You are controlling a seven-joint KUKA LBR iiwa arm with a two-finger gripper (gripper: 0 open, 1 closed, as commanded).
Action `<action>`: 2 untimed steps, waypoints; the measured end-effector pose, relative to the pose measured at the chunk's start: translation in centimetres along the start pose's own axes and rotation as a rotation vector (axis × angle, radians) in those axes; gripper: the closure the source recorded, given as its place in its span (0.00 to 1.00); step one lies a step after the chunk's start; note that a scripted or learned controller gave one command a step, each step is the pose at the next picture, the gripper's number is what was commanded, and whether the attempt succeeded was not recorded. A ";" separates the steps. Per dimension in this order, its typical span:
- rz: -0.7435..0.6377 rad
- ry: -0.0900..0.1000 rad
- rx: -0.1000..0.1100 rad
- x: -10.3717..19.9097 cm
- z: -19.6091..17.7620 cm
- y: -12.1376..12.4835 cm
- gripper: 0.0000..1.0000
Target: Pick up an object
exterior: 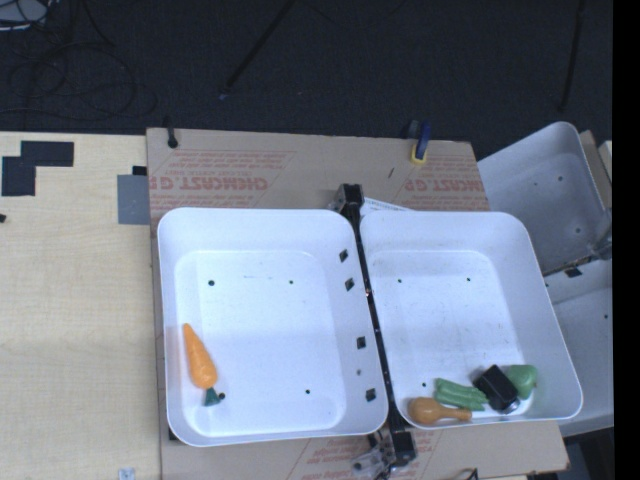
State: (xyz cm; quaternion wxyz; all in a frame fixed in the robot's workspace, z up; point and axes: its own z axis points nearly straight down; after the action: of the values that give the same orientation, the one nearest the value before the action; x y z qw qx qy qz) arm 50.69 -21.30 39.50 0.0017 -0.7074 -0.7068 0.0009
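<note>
**Two bins of toy food, awaiting a pick**

Nearest, in the right bin's [455,238] front corner, an orange pear-shaped toy [437,411], a green pod [459,395] and a black block [496,387] touch. In the left bin [250,230], a carrot [199,357] lies lengthwise against the left wall. The end effector's state cannot be told; the right cluster likely lies nearer the arm's side.

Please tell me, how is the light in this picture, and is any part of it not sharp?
Camera view: bright, even light on both white bins, with washed-out floors and faint shadows; the floor beyond the bench is very dark; the whole frame is slightly soft, so the carrot and the black object lack fine detail.
</note>
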 end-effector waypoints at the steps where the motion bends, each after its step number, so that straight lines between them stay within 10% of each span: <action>1: -0.005 0.002 0.006 0.1 11.7 5.1 1.00; 2: -0.005 0.002 0.005 0.2 22.9 10.6 1.00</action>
State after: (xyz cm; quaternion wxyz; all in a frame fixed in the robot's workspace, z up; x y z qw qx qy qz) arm 61.22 -21.08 16.56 0.0043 -0.7057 -0.7085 0.0019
